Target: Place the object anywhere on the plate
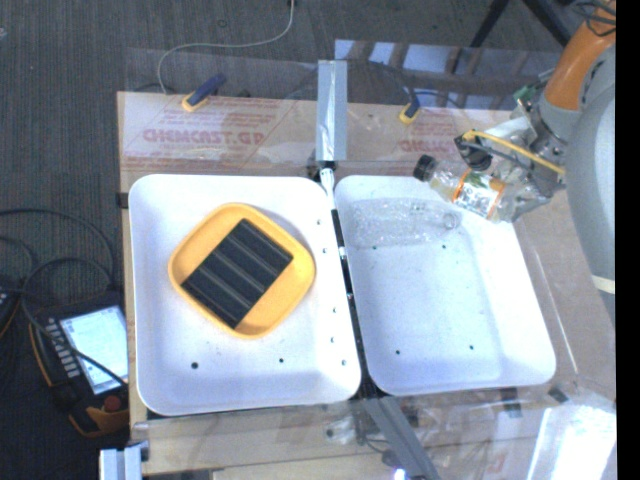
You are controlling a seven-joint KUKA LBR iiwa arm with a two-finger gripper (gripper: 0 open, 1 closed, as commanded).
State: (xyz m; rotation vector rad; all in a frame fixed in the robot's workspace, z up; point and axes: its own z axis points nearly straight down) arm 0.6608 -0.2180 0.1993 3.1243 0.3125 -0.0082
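Observation:
A yellow plate (187,251) sits in the left bin (160,368), and a dark ribbed rectangular pad (238,271) lies across its middle. At the far right corner of the right bin (450,338), a clear plastic bottle (465,188) with a black cap and an orange label hangs on its side over the rim. My gripper (497,180) reaches in from the right, with its fingers closed around the bottle's body. The bottle's cap points left, toward the bins' divide.
A metal post (331,108) stands behind the seam between the two bins. Blue and yellow clamps (203,91) hold the clear sheet at the bench's back edge. A handheld pendant (85,348) and cables lie on the floor at the left.

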